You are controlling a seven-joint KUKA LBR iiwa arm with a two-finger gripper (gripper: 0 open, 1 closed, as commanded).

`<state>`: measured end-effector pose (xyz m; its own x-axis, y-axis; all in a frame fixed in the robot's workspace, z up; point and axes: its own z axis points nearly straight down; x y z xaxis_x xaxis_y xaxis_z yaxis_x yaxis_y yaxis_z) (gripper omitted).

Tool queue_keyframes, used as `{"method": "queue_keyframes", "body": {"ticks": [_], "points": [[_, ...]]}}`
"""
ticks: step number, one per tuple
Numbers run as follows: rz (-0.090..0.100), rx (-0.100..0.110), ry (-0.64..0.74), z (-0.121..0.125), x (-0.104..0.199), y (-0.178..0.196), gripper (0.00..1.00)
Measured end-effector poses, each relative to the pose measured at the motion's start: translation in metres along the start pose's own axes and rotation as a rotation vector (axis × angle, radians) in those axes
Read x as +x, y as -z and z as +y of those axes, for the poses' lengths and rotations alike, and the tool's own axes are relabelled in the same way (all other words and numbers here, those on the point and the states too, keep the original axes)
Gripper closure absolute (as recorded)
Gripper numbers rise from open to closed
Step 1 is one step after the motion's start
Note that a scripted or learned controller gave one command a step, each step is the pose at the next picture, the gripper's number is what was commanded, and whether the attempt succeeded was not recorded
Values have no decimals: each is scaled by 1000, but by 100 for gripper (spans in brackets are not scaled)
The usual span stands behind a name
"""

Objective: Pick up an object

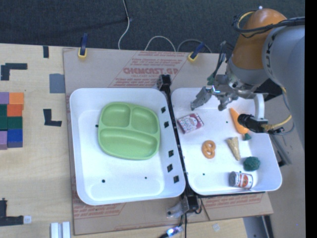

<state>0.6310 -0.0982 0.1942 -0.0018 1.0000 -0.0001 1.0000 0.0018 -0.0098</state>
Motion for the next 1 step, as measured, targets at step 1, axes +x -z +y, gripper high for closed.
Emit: {"method": "queue_keyframes", "body": {"ticks": [1], "points": [[1,2,0,-6,6,-65,0]]}}
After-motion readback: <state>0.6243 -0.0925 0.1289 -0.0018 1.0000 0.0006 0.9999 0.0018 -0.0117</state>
